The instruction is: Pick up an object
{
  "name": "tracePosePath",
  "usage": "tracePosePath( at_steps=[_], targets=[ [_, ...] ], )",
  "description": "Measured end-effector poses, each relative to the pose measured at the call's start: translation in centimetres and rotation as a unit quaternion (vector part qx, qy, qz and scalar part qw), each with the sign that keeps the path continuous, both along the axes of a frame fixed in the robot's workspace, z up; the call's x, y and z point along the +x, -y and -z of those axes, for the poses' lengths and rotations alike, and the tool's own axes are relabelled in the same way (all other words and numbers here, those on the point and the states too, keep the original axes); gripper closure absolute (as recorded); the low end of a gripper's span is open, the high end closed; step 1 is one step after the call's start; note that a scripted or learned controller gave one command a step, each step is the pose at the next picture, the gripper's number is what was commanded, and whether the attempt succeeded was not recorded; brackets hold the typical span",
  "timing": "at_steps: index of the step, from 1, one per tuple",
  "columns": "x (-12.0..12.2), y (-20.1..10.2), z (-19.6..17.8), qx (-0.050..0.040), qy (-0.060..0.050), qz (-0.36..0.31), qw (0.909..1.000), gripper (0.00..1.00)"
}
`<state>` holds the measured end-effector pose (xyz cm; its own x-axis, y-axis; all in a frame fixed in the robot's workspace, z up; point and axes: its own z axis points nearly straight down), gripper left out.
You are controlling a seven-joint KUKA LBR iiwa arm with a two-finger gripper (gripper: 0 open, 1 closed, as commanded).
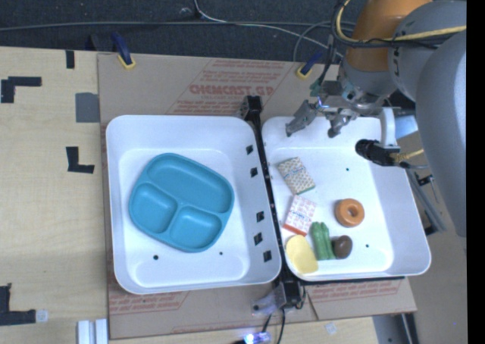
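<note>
At the bottom of the frame, in the right bin (402, 259), we see a cluster of small things: a yellow piece (301, 254) at the lower left corner, a green piece (321, 241) just beside it, and a dark brown piece (342, 245) touching the green one on its right. A little higher lie a red-and-white packet (300, 214) and, to its right and apart, a brown doughnut (349, 212). Higher still sits a patterned packet (295, 175), tilted. In the left bin (125, 134), at mid-frame left, we find a blue compartment tray (180, 201). Toward the upper right, the gripper (317, 124) hangs over the far rim of the right bin with its fingers spread wide and nothing between them, well apart from every object. Above it rises the arm's orange band (388, 7).
</note>
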<state>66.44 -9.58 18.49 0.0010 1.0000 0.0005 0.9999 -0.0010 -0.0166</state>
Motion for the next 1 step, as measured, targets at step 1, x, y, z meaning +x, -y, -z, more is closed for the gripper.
tracePosePath(
  at_steps=[1],
  targets=[
    [0.31, -0.01, -1.00, -0.0005, 0.007, -0.001, 1.0000, 0.00]
  ],
)
